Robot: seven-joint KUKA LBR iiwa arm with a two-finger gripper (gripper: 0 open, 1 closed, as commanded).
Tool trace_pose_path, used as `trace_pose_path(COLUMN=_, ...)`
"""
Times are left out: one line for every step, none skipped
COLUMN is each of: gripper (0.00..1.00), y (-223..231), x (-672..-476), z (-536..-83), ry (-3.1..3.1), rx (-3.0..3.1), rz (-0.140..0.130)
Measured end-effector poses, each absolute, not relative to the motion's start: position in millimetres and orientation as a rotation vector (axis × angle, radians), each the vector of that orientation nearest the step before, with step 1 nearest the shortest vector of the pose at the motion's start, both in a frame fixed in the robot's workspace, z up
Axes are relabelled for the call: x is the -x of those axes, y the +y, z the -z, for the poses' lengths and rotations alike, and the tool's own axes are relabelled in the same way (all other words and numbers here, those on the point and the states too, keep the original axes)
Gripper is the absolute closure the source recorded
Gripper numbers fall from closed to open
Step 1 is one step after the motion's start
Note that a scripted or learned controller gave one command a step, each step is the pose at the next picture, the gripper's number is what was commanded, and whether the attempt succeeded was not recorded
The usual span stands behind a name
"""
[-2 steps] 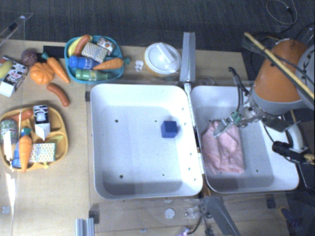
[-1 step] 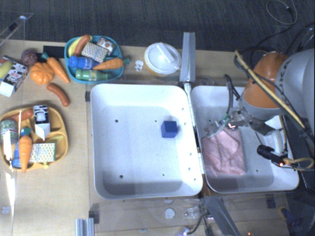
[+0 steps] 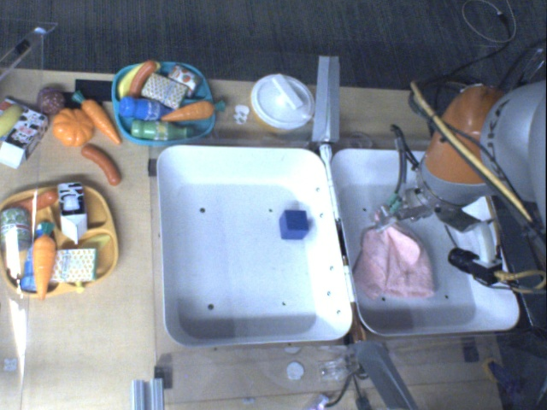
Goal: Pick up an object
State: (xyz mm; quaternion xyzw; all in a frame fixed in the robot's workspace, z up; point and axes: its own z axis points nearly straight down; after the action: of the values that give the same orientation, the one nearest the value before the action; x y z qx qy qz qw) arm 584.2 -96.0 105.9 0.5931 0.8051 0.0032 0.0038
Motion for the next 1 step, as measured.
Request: trace_pose_path(gripper=1.00, y=-34.0, x=-658.9, z=-186.1, ry=2.621, rx=-1.723, rz=-0.006)
